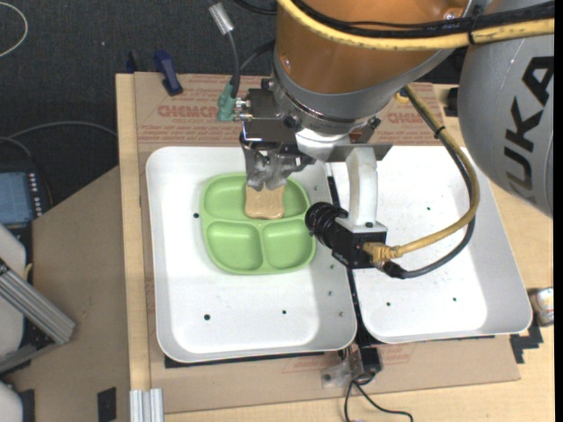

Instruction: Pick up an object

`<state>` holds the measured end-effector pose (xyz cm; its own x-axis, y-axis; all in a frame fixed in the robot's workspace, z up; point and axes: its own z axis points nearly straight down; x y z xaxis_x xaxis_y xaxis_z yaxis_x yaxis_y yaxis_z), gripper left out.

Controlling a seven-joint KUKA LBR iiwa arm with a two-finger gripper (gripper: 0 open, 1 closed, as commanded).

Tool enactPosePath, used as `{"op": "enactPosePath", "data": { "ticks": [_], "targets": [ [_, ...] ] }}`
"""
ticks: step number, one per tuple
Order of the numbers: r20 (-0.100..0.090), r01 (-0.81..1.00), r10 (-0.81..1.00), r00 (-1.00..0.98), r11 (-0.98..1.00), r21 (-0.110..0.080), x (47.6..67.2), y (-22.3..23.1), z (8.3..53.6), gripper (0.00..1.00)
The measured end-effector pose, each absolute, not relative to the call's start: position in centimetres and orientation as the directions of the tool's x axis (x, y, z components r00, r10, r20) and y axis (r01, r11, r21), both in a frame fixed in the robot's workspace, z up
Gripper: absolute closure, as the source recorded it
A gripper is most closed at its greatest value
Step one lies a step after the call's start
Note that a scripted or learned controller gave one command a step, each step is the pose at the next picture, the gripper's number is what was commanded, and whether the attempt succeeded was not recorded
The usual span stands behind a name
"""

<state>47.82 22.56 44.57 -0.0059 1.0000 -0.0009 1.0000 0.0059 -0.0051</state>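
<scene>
A green divided plate [255,236] lies in the left white bin [185,297], toward its upper middle. A small tan block [264,203] rests in the plate's upper compartment. My gripper [266,179] hangs straight over that block, its grey fingers [258,176] reaching down to the block's top edge. The arm's orange band and grey wrist cover the bin's far rim and hide how the finger tips sit around the block.
The right white bin [440,297] lies beside the left one, with a black cable fitting [339,231] and a yellow hose [440,231] hanging over the seam between them. Cardboard [141,236] borders the bins. Blue clamps [167,70] sit at the far left corner.
</scene>
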Motion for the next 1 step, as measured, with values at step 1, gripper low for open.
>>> {"op": "enactPosePath", "data": {
  "ticks": [1],
  "targets": [
    [-0.002,1.0,1.0,0.008,-0.008,-0.003,47.92,15.03,45.03,1.0]
  ]
}}
